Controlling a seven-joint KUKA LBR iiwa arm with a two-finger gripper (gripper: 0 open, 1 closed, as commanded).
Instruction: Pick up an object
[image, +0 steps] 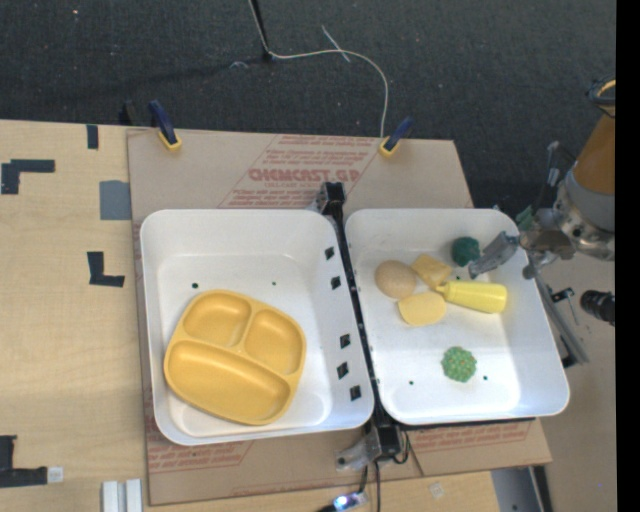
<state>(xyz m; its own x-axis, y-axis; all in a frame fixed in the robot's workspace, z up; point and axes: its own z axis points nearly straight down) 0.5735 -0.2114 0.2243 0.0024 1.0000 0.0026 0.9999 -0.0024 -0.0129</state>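
One grey end effector (497, 252) reaches in from the right over the far right corner of the right-hand shallow white bin (500, 395); its fingers are seen edge-on and whether they stand apart or together cannot be told. Nothing is visible between them. The grey arm with its orange band (598, 150) sits beyond the bin's right rim.

Just beside the end effector tip lies a dark green round object (464, 249), near the bin's far wall. Next outward is a yellow cylindrical plastic piece (477, 295), lying on its side, touching a pale yellow flat round piece (422, 309). A small yellow wedge-shaped piece (433, 269) lies between these and a tan egg-shaped object (395, 279), which it appears to touch. A light green knobbly ball (459, 363) lies alone nearer the front rim, well apart from the cluster, with bare floor around it.

The left-hand shallow white bin (230, 232) holds a yellow three-compartment plastic tray (235, 356), set toward its front left; the far half of that bin is open floor. A black divider strip (345, 300) runs between the two bins.

Both bins rest on a brown cardboard sheet (290, 170) printed in red with "CHEMCAST"; the remaining lettering is not legible. Two blue-and-yellow clamps (164, 125) pin the sheet's far edge to the bench (60, 330). A white cable (370, 75) crosses the dark floor behind.
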